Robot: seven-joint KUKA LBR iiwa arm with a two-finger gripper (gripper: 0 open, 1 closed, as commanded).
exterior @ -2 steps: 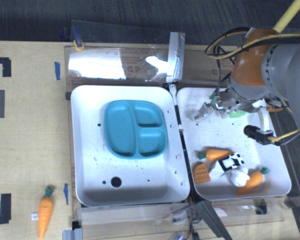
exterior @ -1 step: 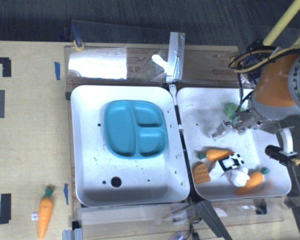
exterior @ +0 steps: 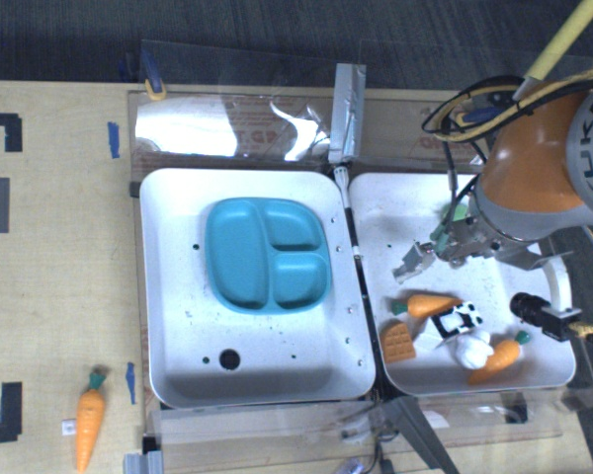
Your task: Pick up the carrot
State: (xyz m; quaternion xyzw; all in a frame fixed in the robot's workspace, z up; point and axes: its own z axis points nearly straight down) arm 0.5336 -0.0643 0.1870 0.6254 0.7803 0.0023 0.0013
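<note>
Two shallow white bins sit side by side on the counter (exterior: 49, 265). The left bin (exterior: 178, 344) holds a blue divided plate (exterior: 269, 253), lying flat near its middle. The right bin (exterior: 385, 215) holds the clutter: a carrot (exterior: 430, 304) lying on its side, orange body with a bit of green at its left end, roughly mid-bin. Just below and left of it is a small brown waffle-like piece (exterior: 398, 342). To the carrot's right lies a black-and-white toy (exterior: 465, 332), touching or nearly touching it, and past that a second orange piece (exterior: 501, 354) near the bin's lower right corner.

The arm (exterior: 534, 166) comes in from the right, its orange band bulking over the bin's upper right part. The pincer (exterior: 422, 258) hangs over the right bin, angled down toward the left, above the carrot and slightly to its left. Its fingers look slightly spread, with nothing between them; the carrot lies apart from the tips, near but not touching as far as I can see.

Another carrot (exterior: 89, 418), toy-like with a green top, lies out on the bare counter well to the left of both bins, near the lower left corner.
</note>
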